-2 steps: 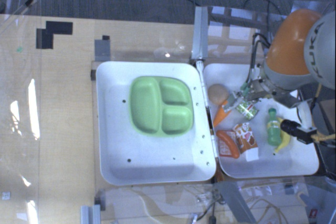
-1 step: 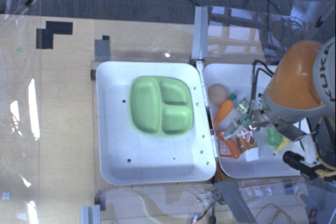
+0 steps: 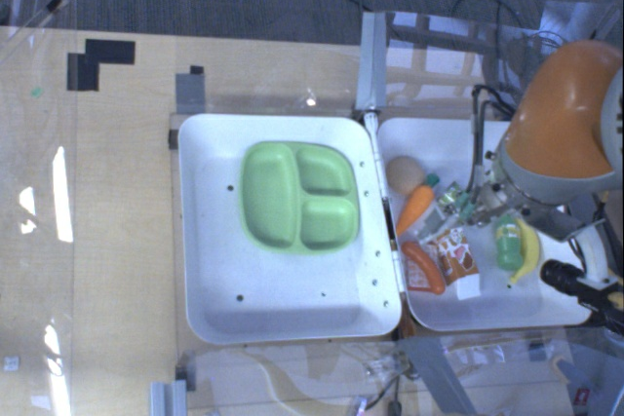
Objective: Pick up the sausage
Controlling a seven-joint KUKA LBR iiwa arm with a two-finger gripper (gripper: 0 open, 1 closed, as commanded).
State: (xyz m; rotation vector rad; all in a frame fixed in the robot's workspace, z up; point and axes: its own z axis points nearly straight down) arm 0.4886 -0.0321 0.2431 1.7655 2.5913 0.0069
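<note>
The sausage [image 3: 422, 267] is a short reddish-orange link lying at the front left of the right bin [image 3: 487, 312], close to the wall it shares with the left bin. My gripper [image 3: 460, 203] hangs over the middle of that bin, up and to the right of the sausage and apart from it. Nothing shows in its grasp. The grey arm with its orange band [image 3: 565, 122] reaches in from the right and hides the back right part of the bin.
An orange carrot [image 3: 416, 207] and a beige round item [image 3: 405, 173] lie behind the sausage. A printed packet [image 3: 454, 254] touches its right side. A green bottle [image 3: 508, 245] and a banana [image 3: 530, 254] lie further right. The left bin [image 3: 210, 307] holds a green divided plate [image 3: 297, 195].
</note>
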